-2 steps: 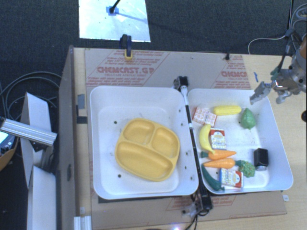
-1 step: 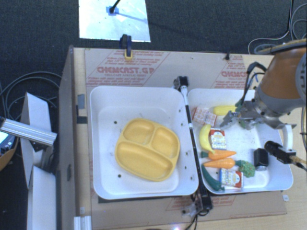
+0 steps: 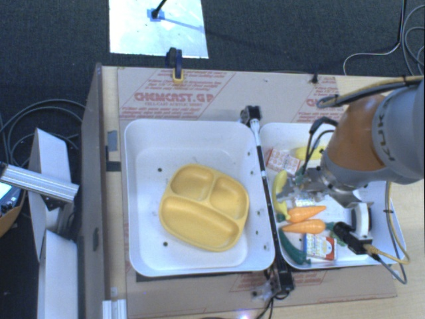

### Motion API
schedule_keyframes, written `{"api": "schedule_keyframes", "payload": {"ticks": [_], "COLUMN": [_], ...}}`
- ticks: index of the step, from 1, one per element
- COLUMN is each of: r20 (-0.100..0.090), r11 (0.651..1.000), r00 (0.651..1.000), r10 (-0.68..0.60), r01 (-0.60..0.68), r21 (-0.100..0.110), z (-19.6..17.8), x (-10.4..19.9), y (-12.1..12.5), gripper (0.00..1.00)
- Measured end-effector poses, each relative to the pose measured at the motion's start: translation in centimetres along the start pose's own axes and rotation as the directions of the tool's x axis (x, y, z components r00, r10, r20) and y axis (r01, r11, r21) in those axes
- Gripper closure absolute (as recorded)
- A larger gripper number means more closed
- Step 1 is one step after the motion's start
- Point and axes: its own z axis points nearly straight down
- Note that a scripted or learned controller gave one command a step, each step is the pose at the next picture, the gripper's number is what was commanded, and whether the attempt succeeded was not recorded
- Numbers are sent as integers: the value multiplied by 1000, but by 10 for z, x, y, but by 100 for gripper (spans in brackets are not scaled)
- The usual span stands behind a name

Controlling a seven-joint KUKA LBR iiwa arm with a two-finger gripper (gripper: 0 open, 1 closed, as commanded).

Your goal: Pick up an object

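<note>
The right bin (image 3: 287,133) holds several small items. Two orange carrots (image 3: 307,212) (image 3: 304,227) lie side by side near its front, with a yellow banana (image 3: 280,186) to their left by the bin wall. A red and white packet (image 3: 281,159) lies further back, and another printed packet (image 3: 320,246) lies at the front. My gripper (image 3: 300,186) is low over the middle of this bin, just behind the carrots and right of the banana. The grey wrist and orange band (image 3: 352,141) hide the bin's right half.
The left bin (image 3: 133,198) holds a yellow divided plate (image 3: 204,207). A black divider bar (image 3: 262,178) runs between the two bins. A clamp (image 3: 175,62) sits at the bench's back edge. Cables trail at the right bin's front right corner (image 3: 388,258).
</note>
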Motion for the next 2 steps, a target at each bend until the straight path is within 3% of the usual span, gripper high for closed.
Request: {"api": "schedule_keyframes", "payload": {"ticks": [1, 2], "r20": [6, 5], "r11": [1000, 1000], "r00": [1000, 1000], "r10": [0, 7], "r01": [0, -7], "r21": [-5, 3], "z": [22, 22], "x": [-10, -33], "y": [59, 12], "gripper": [0, 0]}}
